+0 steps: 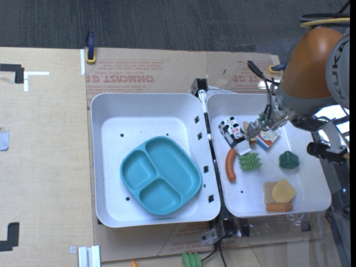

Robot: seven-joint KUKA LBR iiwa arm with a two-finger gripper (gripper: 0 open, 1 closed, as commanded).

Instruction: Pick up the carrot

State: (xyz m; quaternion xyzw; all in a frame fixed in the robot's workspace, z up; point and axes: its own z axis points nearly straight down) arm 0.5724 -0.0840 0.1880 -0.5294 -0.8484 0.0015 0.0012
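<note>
The carrot [230,164], a slim orange-red piece, lies lengthwise near the left wall of the right bin [317,204]. A green leafy toy [250,161] sits just to its right. My gripper [256,128] hangs low over the upper middle of that bin, up and to the right of the carrot and apart from it. It is right beside a small colourful box [267,139] and a black-and-white cow toy [232,129]. Nothing from the bin is visibly held.
The left bin [105,149] holds a teal divided plate [161,175]. The right bin also has a dark green lump [288,159] and a yellow and tan stack with an orange piece [280,196]. The arm's orange band [314,60] looms above the right bin.
</note>
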